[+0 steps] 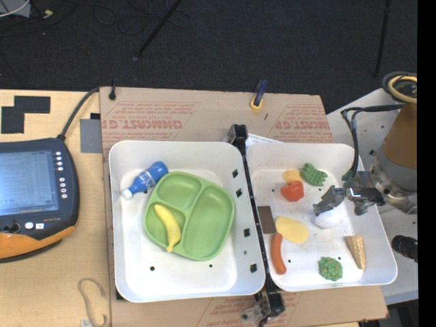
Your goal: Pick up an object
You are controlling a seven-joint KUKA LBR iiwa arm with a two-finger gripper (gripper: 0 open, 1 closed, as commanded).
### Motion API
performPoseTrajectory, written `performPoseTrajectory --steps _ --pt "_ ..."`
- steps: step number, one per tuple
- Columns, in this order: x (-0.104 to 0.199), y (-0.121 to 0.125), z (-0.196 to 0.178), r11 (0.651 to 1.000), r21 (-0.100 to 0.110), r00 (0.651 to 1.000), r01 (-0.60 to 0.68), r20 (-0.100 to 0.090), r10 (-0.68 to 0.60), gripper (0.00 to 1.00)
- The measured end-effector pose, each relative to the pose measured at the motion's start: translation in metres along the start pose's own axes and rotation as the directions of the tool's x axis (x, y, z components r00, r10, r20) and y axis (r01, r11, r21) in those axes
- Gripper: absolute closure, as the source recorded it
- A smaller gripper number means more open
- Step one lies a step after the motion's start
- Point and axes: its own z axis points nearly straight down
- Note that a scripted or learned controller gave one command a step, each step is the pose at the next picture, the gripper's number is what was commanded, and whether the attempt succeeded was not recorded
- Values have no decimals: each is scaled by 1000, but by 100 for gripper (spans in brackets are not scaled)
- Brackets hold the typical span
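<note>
Inside left bin (129,251), green plate (197,223) with banana (167,226).

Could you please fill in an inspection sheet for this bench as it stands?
Surface: two white bins, left bin and right bin, on printed cardboard.
Job's things: in the right bin, a red piece, yellow piece, sausage, cone, two green pieces and a white object under the tool.
Clutter: green plate with a banana in its left compartment, blue bottle beside it, both in the left bin.
Grippers: tool low over the white object; grip cannot be judged.
Cables: a black cable runs to the pendant.
Surroundings: pendant at left, clamp at the cardboard's far edge.
</note>
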Motion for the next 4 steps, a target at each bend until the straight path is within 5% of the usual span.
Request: performPoseTrajectory --steps 1,3,4 --pt "0 2 -5 1000 -10 1000 1 2 -1 0" --pt "9 -1 124 1000 -1 1000 2 -1 -2 0" --pt "11 -1 152 1000 -7 1000 2 0 -2 0"
